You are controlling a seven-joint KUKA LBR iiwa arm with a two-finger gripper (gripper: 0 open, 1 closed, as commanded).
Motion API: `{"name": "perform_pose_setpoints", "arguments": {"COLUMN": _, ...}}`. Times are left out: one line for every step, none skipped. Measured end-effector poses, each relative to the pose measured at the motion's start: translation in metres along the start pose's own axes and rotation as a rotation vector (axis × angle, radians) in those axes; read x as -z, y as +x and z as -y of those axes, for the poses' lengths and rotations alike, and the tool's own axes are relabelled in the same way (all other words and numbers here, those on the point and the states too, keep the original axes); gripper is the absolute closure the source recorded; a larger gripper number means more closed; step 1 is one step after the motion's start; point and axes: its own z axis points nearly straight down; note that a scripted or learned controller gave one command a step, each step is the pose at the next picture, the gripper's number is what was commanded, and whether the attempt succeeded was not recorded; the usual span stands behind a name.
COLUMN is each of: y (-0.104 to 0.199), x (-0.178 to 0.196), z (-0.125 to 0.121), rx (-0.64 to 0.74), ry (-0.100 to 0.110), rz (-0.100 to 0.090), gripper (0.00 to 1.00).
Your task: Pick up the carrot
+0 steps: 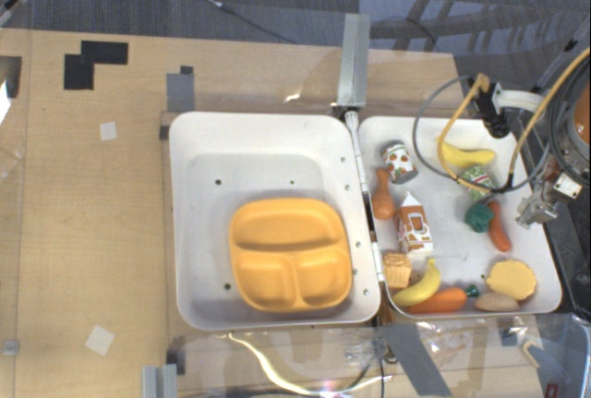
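The carrot (493,224) lies in the right bin (443,133), near its right wall, green top toward the bin's middle. The gripper (543,202) hangs just right of the carrot, over that wall; I cannot tell its state. A yellow tray (291,253) sits in the left bin (208,202).

The carrot (496,226) lies flat in the right bin (554,281), close to its right wall. It is small and orange, with a dark green leafy top (478,217) at its upper left end. The body points down and to the right. The pointed tip is near a round yellow piece (512,279).
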Motion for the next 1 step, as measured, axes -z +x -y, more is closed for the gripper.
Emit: {"name": "perform_pose_setpoints", "arguments": {"y": 0.0416, "x": 0.1214, "z": 0.0166, "rx": 0.295, "ry": 0.002, "rz": 0.002, "gripper": 1.0}}
